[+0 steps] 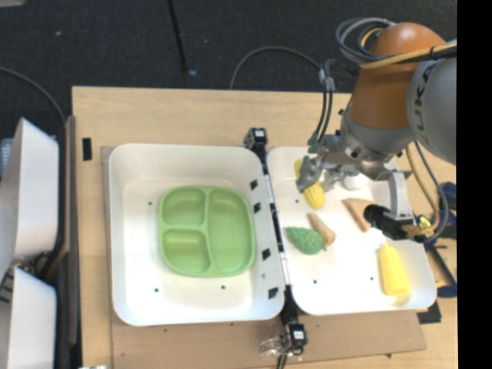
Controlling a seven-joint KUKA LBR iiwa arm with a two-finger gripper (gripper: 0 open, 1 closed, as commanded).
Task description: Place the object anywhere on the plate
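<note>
Hand sits low in the right bin, w/ a small yellow corn piece just under it, grip state can't tell; corn looks light, stiff, prob slick plastic, best pinched across its middle, green plate waiting in left bin.

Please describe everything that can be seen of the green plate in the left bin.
The green plate is pale lime and looks like smooth plastic. It is a rounded rectangle with raised dividers that split it into three compartments: two smaller ones on the left and one long one on the right. It lies flat and slightly turned on the floor of the left white bin, roughly in the middle. Nothing lies on it, and it is apart from the bin walls.
</note>
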